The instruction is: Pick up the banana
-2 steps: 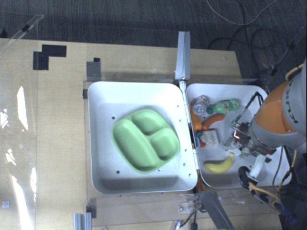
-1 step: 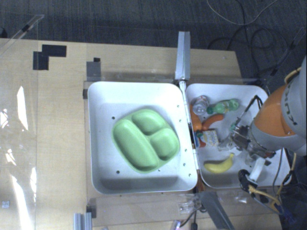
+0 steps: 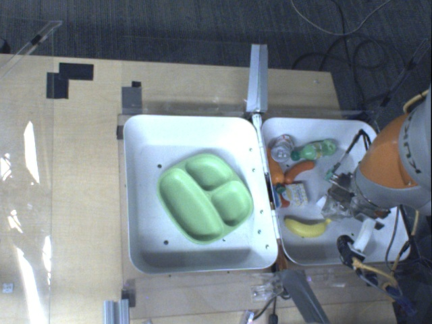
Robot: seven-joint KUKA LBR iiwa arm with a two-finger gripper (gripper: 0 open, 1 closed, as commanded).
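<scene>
Camera view, places referred to the banana.

Banana (image 3: 307, 227): yellow, lying flat on the floor of the right bin (image 3: 317, 254), near that bin's front wall, long axis roughly left to right, slightly curved. Nothing rests on it.

Gripper (image 3: 335, 204): just beside the banana's right end, slightly behind it, low over the bin floor. Finger spacing: cannot tell, the metal parts blur together. The banana is not seen between them.

Arm (image 3: 398, 164): grey body with orange band, enters from the right of the banana and covers the bin's right wall.

Small packet (image 3: 295, 194): white with red and blue print, directly behind the banana, close to it but apart.

Orange-red object (image 3: 300, 169): elongated, carrot or sausage shaped, further behind the banana, beyond the packet.

Green plastic bottle (image 3: 315, 148): lying on its side near the bin's rear, well behind the banana.

Clear crumpled item (image 3: 281, 144): rear left corner of the right bin, left of the bottle.

Left bin (image 3: 142, 181): to the banana's left, across the shared divider.

Green divided plate (image 3: 204, 196): three compartments, in the middle of the left bin, well apart from the banana.

Bench (image 3: 67, 181): light wood, under both bins.
</scene>
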